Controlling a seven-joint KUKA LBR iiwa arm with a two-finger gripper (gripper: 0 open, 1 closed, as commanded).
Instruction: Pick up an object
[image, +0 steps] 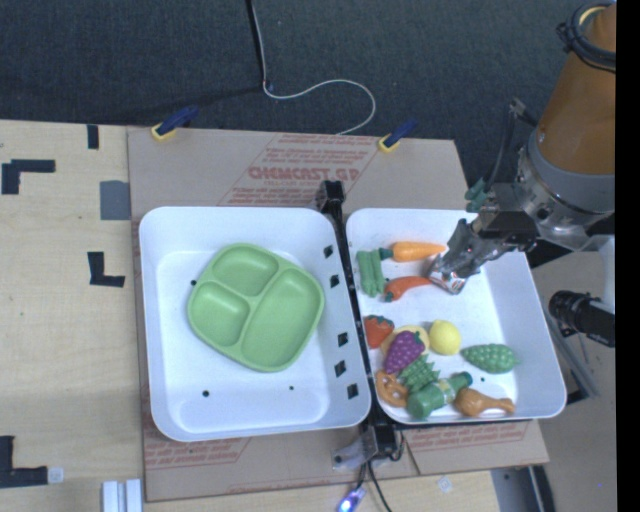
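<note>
Arm (585, 120) slanting down-left, fingers (449, 272) beside orange chilli (404, 288), spread indiscernible.

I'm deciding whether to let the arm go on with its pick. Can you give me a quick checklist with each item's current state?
1. Hand is over the right bin: ok.
2. A target lies close: the orange carrot is just beside the hand: ok.
3. Something between the fingers: cannot tell.
4. Room around the target: not ok, green beans and a second carrot crowd it.
5. Green plate in the left bin is out of the way: ok.
</note>
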